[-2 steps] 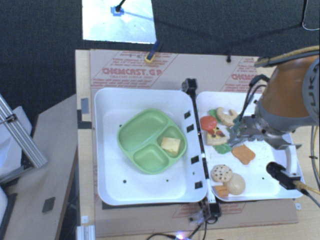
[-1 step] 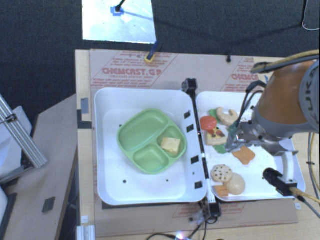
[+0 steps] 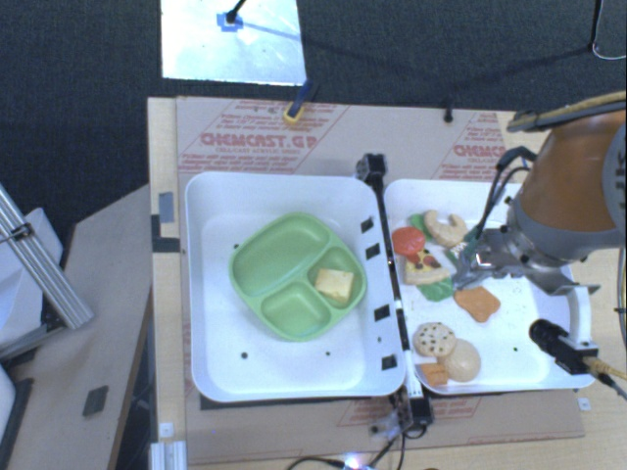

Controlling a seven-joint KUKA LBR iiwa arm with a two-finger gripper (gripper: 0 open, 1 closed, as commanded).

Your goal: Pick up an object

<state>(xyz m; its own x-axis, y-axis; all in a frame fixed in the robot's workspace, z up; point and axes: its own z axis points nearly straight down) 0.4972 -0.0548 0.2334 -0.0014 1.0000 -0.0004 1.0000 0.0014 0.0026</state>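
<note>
Your left bin (image 3: 211, 262) holds a green divided plate (image 3: 294, 274) bearing one cheese cube (image 3: 334, 284). Right bin (image 3: 509, 360): toy foods; gripper (image 3: 468, 265) state indeterminable.

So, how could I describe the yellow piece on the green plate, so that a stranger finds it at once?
Look at the left white bin; a green divided plate lies in its middle. The pale yellow block sits in the plate's small compartment nearest the right bin. It is the one item on the plate; the other toy foods lie in the right bin.
</note>
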